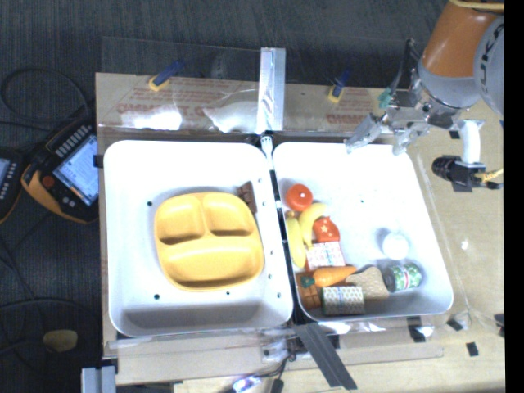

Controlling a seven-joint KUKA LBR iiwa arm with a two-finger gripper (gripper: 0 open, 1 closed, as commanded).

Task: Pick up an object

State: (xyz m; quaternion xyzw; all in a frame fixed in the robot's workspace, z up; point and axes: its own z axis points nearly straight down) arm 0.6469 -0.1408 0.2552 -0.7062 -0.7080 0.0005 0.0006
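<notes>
My gripper [377, 142] hangs over the far rim of the right bin [426, 211], near its back edge. Its fingers [358, 139] are spread open with nothing between them. Below it, along the bin's left and front sides, lie a red tomato [299, 196], a yellow banana [306, 222], a red-topped bottle [326, 231], a carrot [332, 275], a patterned box [344, 300], a green can [403, 277] and a small white lid [395, 243]. None of them touches the gripper.
The left bin [131, 170] holds a yellow divided tray [209, 240] and a small brown piece [246, 193] by the dividing wall. A handheld controller [74, 170] lies off the bench at left. Clamps sit along the back board [205, 97].
</notes>
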